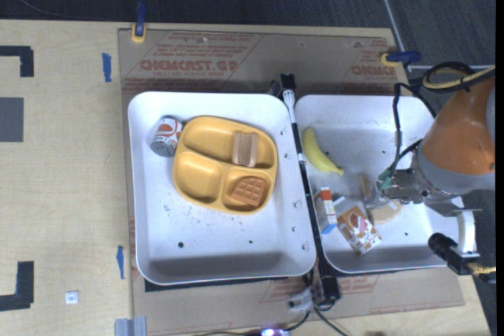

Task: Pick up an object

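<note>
The right bin point(354, 118) holds a yellow banana point(320, 155) near its left wall. A small white and orange tube point(325, 208) lies below the banana, and a brown and white carton point(358, 229) lies toward the front. My gripper point(378, 195) is low inside this bin, right of the tube and just above the carton, close to a tan item point(386, 209). The arm's grey and orange wrist point(465, 142) covers the bin's right side.
In the left bin point(150, 248) a yellow divided tray point(206, 177) carries a brown block point(245, 148) and a waffle point(249, 190). A small can point(164, 136) lies at the tray's upper left. Black clamps sit along the ridge between the bins.
</note>
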Robot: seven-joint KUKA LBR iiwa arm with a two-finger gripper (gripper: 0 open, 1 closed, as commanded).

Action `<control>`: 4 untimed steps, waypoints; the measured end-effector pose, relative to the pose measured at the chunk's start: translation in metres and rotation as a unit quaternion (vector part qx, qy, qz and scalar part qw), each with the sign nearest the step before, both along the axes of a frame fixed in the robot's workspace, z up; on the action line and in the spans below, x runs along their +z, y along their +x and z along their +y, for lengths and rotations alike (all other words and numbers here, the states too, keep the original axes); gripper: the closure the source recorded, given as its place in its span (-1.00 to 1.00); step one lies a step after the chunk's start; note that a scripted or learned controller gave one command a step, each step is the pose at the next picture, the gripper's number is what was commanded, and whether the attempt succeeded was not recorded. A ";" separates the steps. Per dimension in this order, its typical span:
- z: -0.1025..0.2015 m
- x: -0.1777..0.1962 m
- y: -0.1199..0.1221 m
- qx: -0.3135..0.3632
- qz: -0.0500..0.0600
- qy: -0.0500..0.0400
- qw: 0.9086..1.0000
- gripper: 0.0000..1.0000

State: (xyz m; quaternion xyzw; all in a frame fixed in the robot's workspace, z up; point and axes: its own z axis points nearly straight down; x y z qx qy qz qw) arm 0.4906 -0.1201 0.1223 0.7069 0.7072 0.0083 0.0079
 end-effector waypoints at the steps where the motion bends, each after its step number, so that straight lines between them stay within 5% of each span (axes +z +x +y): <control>1: 0.086 0.062 -0.011 0.001 0.011 0.000 1.000 1.00; 2: 0.057 0.062 -0.011 -0.001 0.010 -0.001 1.000 1.00; 3: 0.057 0.062 -0.011 0.000 0.011 -0.001 1.000 -1.00; 4: 0.032 -0.007 -0.006 -0.002 0.003 -0.002 1.000 -1.00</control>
